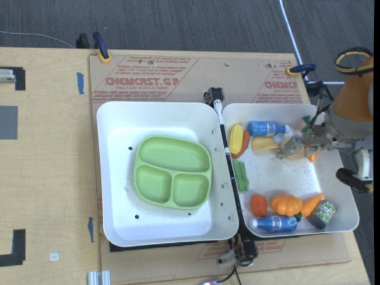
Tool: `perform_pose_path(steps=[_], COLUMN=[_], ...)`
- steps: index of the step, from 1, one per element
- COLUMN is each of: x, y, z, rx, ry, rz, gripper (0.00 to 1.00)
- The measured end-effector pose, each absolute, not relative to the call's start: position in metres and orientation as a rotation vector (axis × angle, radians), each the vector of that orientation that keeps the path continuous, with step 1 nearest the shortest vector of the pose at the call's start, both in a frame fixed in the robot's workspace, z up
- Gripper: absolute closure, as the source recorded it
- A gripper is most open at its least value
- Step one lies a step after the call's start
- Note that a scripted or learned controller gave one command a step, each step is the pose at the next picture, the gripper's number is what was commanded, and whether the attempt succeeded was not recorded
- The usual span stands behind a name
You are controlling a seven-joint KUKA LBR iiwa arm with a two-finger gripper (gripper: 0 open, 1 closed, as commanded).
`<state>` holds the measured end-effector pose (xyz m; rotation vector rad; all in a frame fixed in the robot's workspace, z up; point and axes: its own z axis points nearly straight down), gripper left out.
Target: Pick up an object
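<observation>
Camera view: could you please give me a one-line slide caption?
Gripper reaches into the right bin of toy food; green divided plate sits in the left bin.

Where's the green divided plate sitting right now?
The green divided plate lies flat in the middle of the left bin in the camera view, across the divider from the right bin that holds the toy food.

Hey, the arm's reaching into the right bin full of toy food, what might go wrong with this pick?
The gripper sits low beside the yellow piece and the blue bottle, which lie close together, so it might nudge one or catch both. The corn cob leans at the bin's left wall, so a shove could wedge it there. Whether anything is grasped is unclear.
</observation>
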<state>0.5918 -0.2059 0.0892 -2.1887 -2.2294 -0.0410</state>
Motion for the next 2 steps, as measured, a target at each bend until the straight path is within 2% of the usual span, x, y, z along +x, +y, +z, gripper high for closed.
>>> perform_pose_path(steps=[1, 2], x=[0.584, 0.631], y=[-0.208, -0.208], z=[0.101, 0.088], rx=[-2.189, -2.188], ry=[-2.223, -2.219], rz=[-0.03, -0.029], gripper=[0.0, 0.0])
